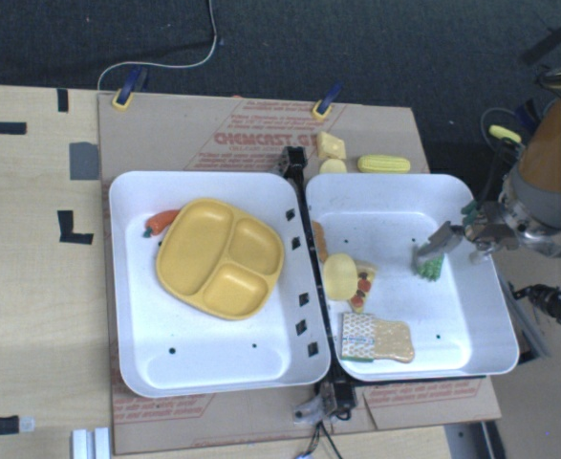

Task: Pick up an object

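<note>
I am bringing the gripper [431, 252] down over the green toy [429, 270] in the right bin [481, 347], going slow and straight, and I cannot tell its grip.

A light wooden bench [32, 285] carries a cardboard sheet [261, 132]; behind it lies dark carpet floor [356, 27] with a white cable [180, 60].

cardboard sheet [261, 132] | red print, upside down | "CHEMCAST" readable | rest too blurred
</note>
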Controlling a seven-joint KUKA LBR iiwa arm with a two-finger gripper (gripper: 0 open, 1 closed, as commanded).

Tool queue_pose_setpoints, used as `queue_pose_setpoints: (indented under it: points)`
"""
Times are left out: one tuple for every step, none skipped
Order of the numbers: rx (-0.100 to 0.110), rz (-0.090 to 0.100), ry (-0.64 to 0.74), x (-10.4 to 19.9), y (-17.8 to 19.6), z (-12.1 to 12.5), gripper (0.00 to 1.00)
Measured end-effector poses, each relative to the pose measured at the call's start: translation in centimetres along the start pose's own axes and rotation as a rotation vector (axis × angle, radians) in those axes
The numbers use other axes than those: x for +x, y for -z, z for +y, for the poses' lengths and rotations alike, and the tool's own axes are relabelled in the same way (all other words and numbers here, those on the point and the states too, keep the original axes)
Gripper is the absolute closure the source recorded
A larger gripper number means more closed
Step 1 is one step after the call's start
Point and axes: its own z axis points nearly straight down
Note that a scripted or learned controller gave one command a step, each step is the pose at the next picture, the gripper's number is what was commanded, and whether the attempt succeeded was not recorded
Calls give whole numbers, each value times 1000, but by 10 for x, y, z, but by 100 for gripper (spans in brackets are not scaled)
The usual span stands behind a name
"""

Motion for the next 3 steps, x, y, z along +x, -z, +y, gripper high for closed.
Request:
queue_pose_setpoints:
  points:
    - [14, 6, 2, 34, -135, -19, 0]
    - [-3, 1, 6, 75, -160, 38, 0]
    - [-5, 1, 2, 73, -147, 38, 100]
